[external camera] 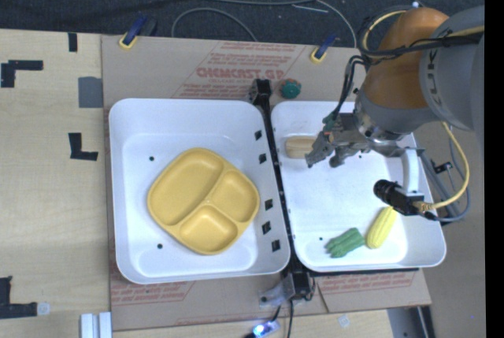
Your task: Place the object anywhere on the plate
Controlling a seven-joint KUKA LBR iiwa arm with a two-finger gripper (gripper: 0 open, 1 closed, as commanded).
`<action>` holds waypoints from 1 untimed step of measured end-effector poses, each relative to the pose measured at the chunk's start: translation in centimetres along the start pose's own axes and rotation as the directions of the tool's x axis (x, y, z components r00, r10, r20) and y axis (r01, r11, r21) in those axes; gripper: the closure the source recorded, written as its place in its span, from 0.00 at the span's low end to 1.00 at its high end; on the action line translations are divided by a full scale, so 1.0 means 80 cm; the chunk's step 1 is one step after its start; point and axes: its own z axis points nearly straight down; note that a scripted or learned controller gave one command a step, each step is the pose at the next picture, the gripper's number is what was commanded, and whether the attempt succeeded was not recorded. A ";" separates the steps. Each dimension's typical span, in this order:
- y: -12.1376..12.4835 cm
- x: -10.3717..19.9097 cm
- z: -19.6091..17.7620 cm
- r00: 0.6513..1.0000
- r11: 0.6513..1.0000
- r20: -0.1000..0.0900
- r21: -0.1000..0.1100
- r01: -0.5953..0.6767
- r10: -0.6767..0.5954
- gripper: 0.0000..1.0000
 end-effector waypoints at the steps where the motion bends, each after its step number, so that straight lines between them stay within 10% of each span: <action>1: 0.004 0.068 0.010 1.000 1.000 0.000 0.001 0.001 -0.001 1.00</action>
